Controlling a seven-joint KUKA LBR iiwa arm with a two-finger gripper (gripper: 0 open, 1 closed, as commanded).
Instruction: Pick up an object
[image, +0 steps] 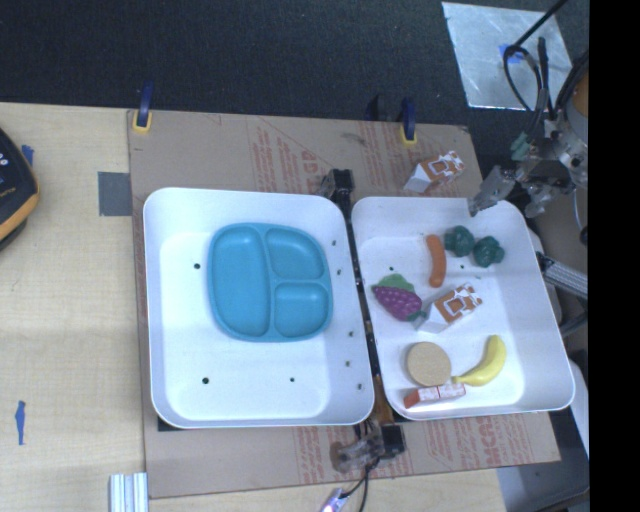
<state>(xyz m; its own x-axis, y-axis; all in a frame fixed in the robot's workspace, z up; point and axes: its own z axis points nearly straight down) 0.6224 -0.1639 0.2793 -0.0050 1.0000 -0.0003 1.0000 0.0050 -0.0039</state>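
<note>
Gripper (497, 190) sits at the 1 o'clock corner of the right bin (540, 330), over the rim; cannot tell its jaw state, the tip is small and blurred. No object seen in it.

Nearest candidates: broccoli pieces (473, 245), just at 6 o'clock of the gripper, compact, no clear long axis. Hot dog (436, 260) lies at 7 o'clock of the gripper, long axis running 12–6. Grapes (398, 298) and a small carton (457, 304) sit mid-bin; cookie (428, 363) and banana (484, 363) at the 6 o'clock end, banana curving 1–7.

Left bin (170, 330) holds a blue divided plate (269, 281).

Judgement: grasp not yet begun; broccoli is the shortest reach.
</note>
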